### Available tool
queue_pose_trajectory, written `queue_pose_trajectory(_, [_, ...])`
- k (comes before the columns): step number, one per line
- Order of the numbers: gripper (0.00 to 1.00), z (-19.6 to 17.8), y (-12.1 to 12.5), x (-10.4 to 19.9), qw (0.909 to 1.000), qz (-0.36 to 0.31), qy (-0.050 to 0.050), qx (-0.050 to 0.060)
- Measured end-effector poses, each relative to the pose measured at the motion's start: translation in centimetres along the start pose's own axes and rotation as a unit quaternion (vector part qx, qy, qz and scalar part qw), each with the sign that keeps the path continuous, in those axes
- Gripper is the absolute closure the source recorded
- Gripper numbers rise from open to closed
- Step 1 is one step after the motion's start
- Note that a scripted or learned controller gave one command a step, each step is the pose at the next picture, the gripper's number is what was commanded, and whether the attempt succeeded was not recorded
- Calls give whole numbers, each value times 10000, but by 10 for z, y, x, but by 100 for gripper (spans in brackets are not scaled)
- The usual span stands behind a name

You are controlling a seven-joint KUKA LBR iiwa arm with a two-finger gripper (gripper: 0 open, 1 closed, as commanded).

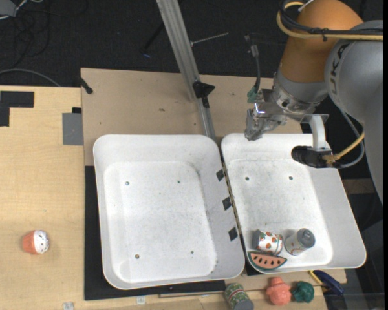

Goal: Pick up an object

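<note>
My gripper [253, 132] hangs over the far left corner of the right bin [291, 173], with nothing visible between its fingers. Against that bin's near edge sit a small red and white cup [269, 242], a grey metal cylinder [302, 240] and a watermelon slice toy [267, 261]. They lie well away from the gripper, toward the front of the bench.
The left bin [155, 205] adjoins the right one. A metal rail [184, 50] slants up behind the bins. Outside the bins near the front lie a red toy [278, 291], a green toy [303, 292] and a small can [236, 296]. An orange and white ball [35, 242] rests far left.
</note>
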State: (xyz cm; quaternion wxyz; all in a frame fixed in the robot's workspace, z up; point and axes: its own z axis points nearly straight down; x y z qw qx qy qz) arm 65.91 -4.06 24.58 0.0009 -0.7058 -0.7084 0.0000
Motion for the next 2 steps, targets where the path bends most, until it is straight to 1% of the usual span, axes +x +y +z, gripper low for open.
queue_pose_trajectory(1, [100, 9, 10, 59, 10000, -1, 4, -2])
queue_pose_trajectory(2, [100, 22, 11, 114, 10000, -2, 2, 15])
